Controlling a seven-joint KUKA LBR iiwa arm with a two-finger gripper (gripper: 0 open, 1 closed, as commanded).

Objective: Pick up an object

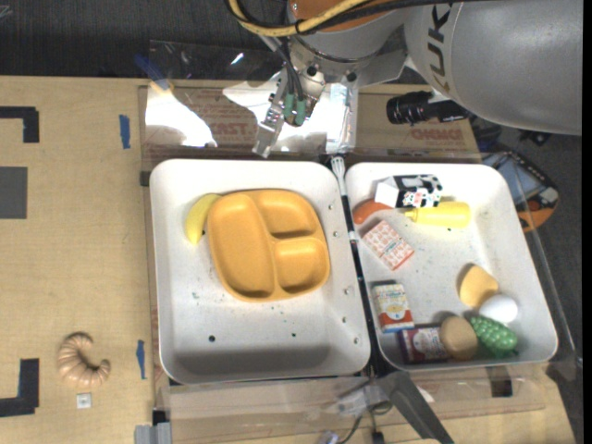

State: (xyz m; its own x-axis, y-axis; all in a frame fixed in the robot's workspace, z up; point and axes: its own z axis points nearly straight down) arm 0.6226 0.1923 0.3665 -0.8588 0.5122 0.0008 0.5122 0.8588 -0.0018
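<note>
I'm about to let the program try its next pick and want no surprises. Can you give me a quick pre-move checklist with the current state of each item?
1. Tool above the bins, beyond their far edge: ok.
2. Nothing between its fingers: cannot tell.
3. Left bin targets in reach: tray with banana tucked against its left edge: ok.
4. Right bin items separated: not ok; can, potato and green item crowd the near corner.
5. Everything inside the bins: not ok; croissant lies on the bench.
</note>
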